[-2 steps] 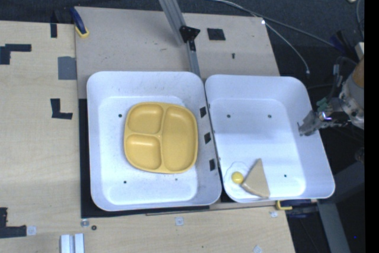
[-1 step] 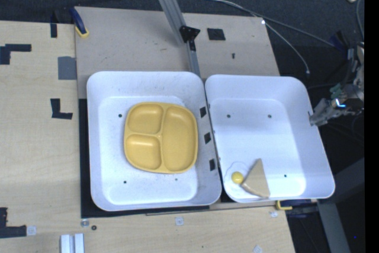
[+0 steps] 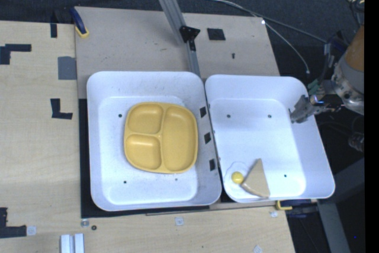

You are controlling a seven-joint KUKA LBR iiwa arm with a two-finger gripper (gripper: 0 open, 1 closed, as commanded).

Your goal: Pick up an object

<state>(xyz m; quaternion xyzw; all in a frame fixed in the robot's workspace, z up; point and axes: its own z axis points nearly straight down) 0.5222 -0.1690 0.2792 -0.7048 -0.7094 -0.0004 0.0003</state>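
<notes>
I see nothing lifted yet: my gripper (image 3: 303, 109), grip state unclear, hangs at the right bin (image 3: 296, 87) edge, with the yellow ball (image 3: 237, 177) and tan wedge (image 3: 257, 179) untouched.

My arm (image 3: 354, 77): grey casing, orange band above the wrist. My gripper (image 3: 301, 111): dark grey fingers, small teal and red details behind, thin dark cables alongside.

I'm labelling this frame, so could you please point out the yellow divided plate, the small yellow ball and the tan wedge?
yellow divided plate (image 3: 160, 137): camera view, centre ridge.
small yellow ball (image 3: 237, 177): camera view, top.
tan wedge (image 3: 257, 179): camera view, flat face.
</notes>
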